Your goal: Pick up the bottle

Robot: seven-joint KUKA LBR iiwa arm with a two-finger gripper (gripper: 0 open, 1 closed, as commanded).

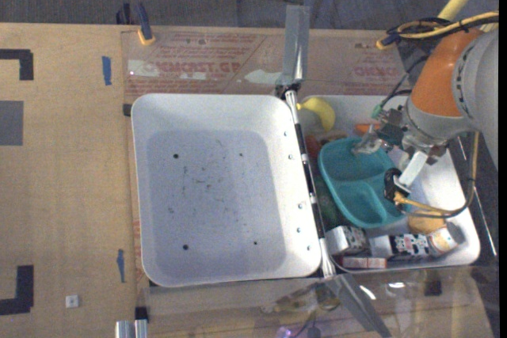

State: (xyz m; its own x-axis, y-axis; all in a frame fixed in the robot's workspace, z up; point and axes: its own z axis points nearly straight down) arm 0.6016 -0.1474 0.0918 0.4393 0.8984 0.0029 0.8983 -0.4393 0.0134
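The bottle (410,244) lies on its side along the front wall of the right bin (467,245); it has a dark label and a pale cap end pointing right. My gripper (372,142) hangs over the far rim of a teal bowl (358,187), well behind the bottle and apart from it. Above the gripper sits the arm's orange band (437,83).
A yellow object (319,112) rests in the right bin's back left corner. A silvery item (345,238), a flat red-and-white pack (361,260) and a tan piece (424,222) crowd the front beside the bottle. The left bin (150,123) stands alongside.
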